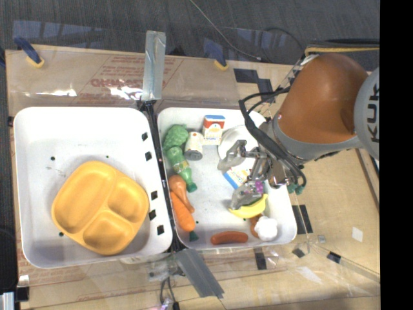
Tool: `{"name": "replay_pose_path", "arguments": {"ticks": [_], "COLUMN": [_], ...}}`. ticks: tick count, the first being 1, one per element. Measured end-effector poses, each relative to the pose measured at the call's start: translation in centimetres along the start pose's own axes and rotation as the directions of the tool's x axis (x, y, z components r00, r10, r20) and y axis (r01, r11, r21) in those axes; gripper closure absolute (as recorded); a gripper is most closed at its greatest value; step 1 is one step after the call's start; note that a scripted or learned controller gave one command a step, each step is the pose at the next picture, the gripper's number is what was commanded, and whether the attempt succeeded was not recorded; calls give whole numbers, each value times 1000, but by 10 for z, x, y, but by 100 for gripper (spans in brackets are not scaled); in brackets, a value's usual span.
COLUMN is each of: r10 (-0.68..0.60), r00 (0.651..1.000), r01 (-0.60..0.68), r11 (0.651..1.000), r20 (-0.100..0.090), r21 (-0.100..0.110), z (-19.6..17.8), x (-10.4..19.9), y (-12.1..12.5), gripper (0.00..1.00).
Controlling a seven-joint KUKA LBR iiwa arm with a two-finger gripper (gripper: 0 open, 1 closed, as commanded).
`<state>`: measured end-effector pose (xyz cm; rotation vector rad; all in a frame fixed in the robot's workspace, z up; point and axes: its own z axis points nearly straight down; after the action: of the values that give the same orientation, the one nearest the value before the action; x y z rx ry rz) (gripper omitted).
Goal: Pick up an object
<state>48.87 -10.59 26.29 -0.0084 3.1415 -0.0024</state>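
The arm (322, 102) reached in from the right, its glossy orange band bulging over the right bin (213, 237), with black cables looping round the wrist. Its metallic tool (250, 185) hung low over the bin's right half, just above a curved yellow banana (250, 208); something small and purple sat at the tips, but whether it was gripped, or how far apart the tips stood, could not be told. A rounded white piece (231, 142) lay just behind the tool, and a blue-and-white flat packet (234, 176) lay beside it. Along the bin's left wall sat a knobbly green broccoli-like toy (174, 137), a smaller green piece (179, 160) and two smooth orange carrots (182, 205) lying lengthwise. Near the far wall stood a small boxy carton (213, 127) with red and blue print, beside a pale short cylinder (193, 146). At the near wall lay a glossy reddish sausage (229, 238) and a white lumpy ball (265, 228). The left bin (32, 134), smooth white plastic with rounded corners, held a matte yellow divided plate (100, 205) with soft squarish compartments. Both bins rested on a tabletop (335, 237) covered in brown cardboard, with grey tape (153, 63) strips between them and dark carpet (97, 5) beyond
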Motion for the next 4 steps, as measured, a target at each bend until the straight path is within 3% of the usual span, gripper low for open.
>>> {"name": "replay_pose_path", "arguments": {"ticks": [1,2,3,4], "r10": [-146,-95,-413,-420], "r00": [989,995,911,908], "r01": [146,95,413,420], "r11": [989,995,911,908], "r20": [-3,8,3,5], "r21": [-3,1,-1,0], "z": [82,169,170,159], "x": [-2,4,-26,-28], "y": [-55,-84,-86,-84], "gripper": [0,0,0,100]}}
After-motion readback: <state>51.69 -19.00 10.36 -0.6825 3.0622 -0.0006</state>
